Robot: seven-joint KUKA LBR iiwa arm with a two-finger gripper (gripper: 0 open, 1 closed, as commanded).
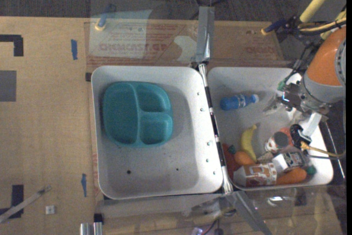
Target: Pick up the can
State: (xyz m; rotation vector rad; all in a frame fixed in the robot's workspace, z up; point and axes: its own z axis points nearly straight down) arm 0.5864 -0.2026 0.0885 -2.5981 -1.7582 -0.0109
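Note:
The can point(277, 142), with a grey top and a red and white side, stands in the right bin point(258, 81) near its right wall, among other items. My gripper point(279, 102) hangs over the right half of that bin, up and slightly right of the can and apart from it. Nothing shows between the gripper and the can. The arm's orange band point(330, 66) is at the view's right edge.
Around the can lie a banana point(248, 141), a small orange fruit point(242, 158), a carton point(259, 173), a carrot-like orange piece point(292, 176) and a second small container point(293, 159). A blue bottle point(238, 101) lies further back. The left bin point(181, 173) holds a teal divided plate point(137, 113).

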